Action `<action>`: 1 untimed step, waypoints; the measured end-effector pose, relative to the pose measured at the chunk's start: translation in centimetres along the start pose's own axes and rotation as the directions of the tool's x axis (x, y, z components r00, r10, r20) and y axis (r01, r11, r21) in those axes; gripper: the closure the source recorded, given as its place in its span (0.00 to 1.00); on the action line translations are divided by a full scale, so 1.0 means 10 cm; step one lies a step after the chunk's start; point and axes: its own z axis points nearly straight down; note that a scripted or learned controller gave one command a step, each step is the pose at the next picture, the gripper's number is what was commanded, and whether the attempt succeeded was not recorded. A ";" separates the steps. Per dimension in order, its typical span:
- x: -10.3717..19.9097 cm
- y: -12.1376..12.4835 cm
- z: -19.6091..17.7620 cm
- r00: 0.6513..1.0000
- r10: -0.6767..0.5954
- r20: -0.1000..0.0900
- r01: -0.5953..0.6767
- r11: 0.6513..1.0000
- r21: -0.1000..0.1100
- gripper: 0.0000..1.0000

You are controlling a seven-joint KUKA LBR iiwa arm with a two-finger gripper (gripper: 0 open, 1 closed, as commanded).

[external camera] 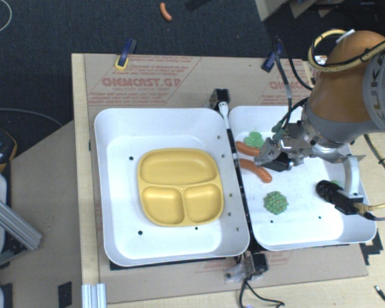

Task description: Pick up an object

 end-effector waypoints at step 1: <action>-0.06 -0.15 0.06 1.000 0.006 -0.001 -0.006 1.000 0.006 1.00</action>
